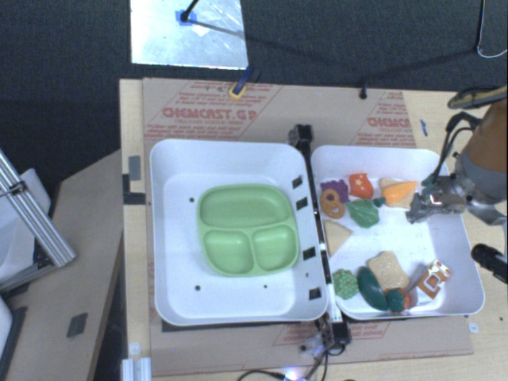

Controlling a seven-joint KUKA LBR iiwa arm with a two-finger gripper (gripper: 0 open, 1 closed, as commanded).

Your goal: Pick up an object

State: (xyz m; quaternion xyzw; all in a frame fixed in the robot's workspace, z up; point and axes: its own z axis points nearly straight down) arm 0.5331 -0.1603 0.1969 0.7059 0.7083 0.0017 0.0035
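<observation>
Hovering over the right bin (pixel 468 236), the gripper (pixel 422 207) sat beside the orange wedge (pixel 399 190); grip state could not be read. Nothing looked lifted: toy foods lay in that bin, so pick remained undone.

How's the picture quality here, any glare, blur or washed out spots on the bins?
In the camera view, lighting is even and soft; the white bins look slightly washed out, the shiny sheet above the bench catches glare, the small food items are soft and low in detail, and the gripper is blurry at the right bin's edge.
</observation>
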